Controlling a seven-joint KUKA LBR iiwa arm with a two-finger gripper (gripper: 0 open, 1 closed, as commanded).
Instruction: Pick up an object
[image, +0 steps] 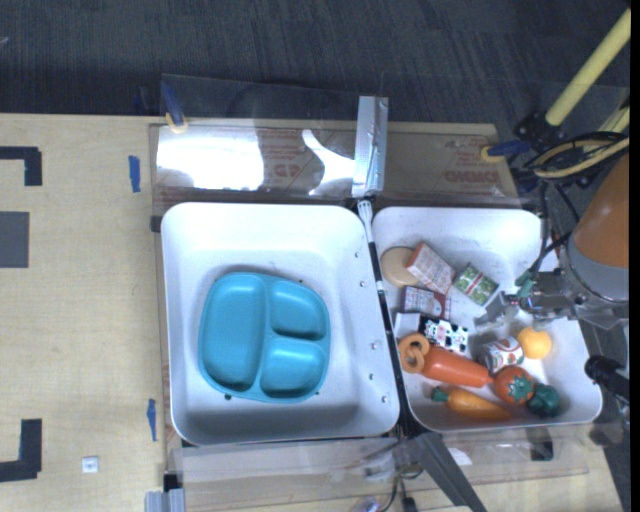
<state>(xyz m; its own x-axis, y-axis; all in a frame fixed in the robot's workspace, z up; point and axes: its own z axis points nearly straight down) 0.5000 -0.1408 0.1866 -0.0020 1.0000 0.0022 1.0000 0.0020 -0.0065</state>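
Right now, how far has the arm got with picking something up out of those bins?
Nothing looks picked yet. The gripper hangs low over the right bin, among the toy food beside the yellow ball, with nothing seen between its fingers. The toy carrot lies in the bin, and the blue divided plate sits in the left bin. Grasping and lifting remain.

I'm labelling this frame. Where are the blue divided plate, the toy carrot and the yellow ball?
blue divided plate (262, 335), camera view, central ridge.
toy carrot (458, 368), camera view, orange body.
yellow ball (537, 344), camera view, its middle.
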